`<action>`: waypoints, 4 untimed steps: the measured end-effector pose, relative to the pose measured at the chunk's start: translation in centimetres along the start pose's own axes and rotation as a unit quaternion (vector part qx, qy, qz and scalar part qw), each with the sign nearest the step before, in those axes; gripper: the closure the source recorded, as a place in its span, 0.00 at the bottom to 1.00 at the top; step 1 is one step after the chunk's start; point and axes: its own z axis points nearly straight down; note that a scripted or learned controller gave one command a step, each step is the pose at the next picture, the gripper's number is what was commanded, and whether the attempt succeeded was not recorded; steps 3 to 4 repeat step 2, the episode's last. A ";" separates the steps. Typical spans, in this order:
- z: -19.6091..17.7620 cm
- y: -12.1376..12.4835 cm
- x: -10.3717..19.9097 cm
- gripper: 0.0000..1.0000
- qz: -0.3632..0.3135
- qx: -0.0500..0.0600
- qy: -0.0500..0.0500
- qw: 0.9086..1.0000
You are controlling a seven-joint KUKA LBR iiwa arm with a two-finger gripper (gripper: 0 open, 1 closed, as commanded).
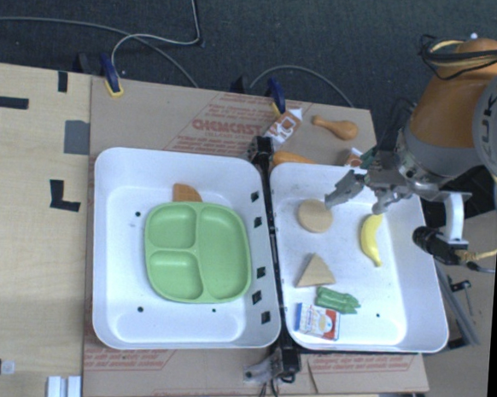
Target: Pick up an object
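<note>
Nearest the camera, in the right bin [418, 335], a small carton [317, 321] lies by the front wall, with a green packet [338, 301] just behind it and a tan wedge [315, 271] beyond that. Further back sit a round tan disc [314, 216] and, to its right, a banana [371, 238]. The left bin [111, 311] holds a green divided plate [197, 254], and an orange piece [186, 194] peeks out at the plate's far edge.

The pincer [362, 196] hangs over the back of the right bin, its two fingers spread apart with nothing between them, one tip close above the disc and the other near the top of the banana. No object is picked yet. The disc and the banana look like the likeliest targets. To do this well, the arm should centre on one of them rather than straddle both, drop until the fingers flank it, and close across the narrow side; the banana's curve could let it roll out.

On the counter behind the bins lie a wooden drumstick-shaped toy [335, 126] and a small wrapper [281, 126].
</note>
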 end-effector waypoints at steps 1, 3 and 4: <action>15.9 -4.9 0.2 0.00 0.000 -0.001 0.001 1.000; 14.9 -4.9 0.1 1.00 0.001 -0.002 -0.001 1.000; 14.9 -4.9 0.1 1.00 0.001 -0.002 -0.001 1.000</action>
